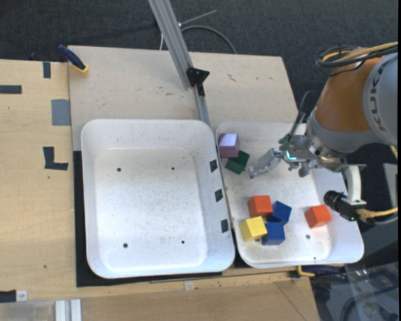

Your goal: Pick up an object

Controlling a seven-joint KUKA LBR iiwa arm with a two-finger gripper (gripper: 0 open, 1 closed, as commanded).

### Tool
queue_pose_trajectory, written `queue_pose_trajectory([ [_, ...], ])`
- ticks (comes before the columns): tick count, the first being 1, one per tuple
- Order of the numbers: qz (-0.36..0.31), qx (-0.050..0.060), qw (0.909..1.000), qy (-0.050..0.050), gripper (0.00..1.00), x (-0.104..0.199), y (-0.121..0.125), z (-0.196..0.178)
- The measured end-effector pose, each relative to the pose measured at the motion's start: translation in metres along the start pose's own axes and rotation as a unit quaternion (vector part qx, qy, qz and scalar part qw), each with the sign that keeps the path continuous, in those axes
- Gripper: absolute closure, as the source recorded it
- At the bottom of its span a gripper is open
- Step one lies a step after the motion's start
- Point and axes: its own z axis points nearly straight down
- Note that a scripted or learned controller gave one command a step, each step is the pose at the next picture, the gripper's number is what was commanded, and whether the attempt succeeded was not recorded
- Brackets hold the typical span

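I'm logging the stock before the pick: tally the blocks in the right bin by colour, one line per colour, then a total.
Orange blocks: 2
Blue blocks: 2
Yellow block: 1
Lilac block: 1
Green block: 1
Total: 7

This looks like a robotics lab. A grey-and-orange industrial arm reaches over a plywood bench marked with tape patches, where two shallow white bins sit side by side. Small coloured test cubes, loose cables, an aluminium rail and dark carpet all suggest an experimental setup.
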Motion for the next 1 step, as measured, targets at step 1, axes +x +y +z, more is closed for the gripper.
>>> queue_pose_trajectory([
  [1, -0.001, -0.002, 1.0, -0.001, 0.0, -0.0003, 0.0009, -0.0023],
])
